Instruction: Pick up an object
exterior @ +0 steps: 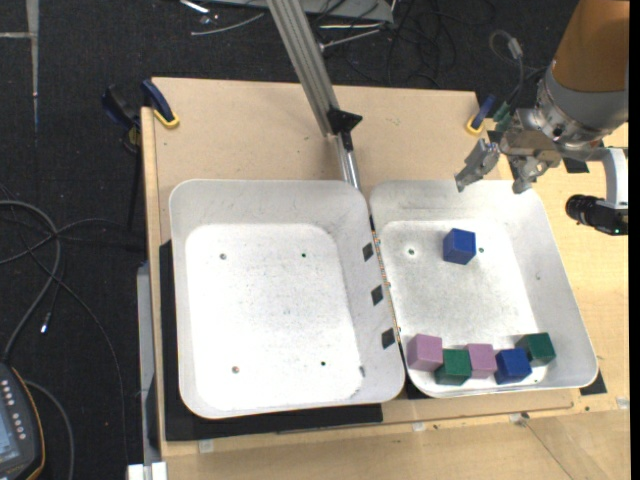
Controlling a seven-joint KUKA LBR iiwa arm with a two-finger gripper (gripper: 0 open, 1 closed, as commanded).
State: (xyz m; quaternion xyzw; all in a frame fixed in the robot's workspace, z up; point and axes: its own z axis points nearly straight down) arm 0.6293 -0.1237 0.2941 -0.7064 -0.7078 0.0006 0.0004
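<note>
Two white bins sit side by side on the bench (250,118), and the left bin (270,288) offers nothing to go for, so the action belongs to the right bin (505,288). The arm (590,38) reaches in from the right, its orange band high above the wrist, and it hangs over that bin's far edge.

Down at the business end, the gripper (498,173) hovers with its two fingers spread apart and nothing between them. It sits up and to the right of the lone blue cube (459,245), clearly apart from it.

That cube looks like the sensible pick: it stands by itself in the upper middle of the bin with free floor on every side. The alternative is the crowd along the near edge, where a purple cube (426,350), a green cube (455,365), a pink cube (482,359), a second blue cube (513,365) and a dark green cube (540,347) press shoulder to shoulder, leaving fingers little room to slip in.

To do this well, I judge the gripper should centre itself squarely over the lone cube, turn so the fingers face two flat sides rather than corners, and keep them wide until they straddle it. Descend straight, close only once low enough, then lift gently. An off-centre drop risks nudging the cube away.
</note>
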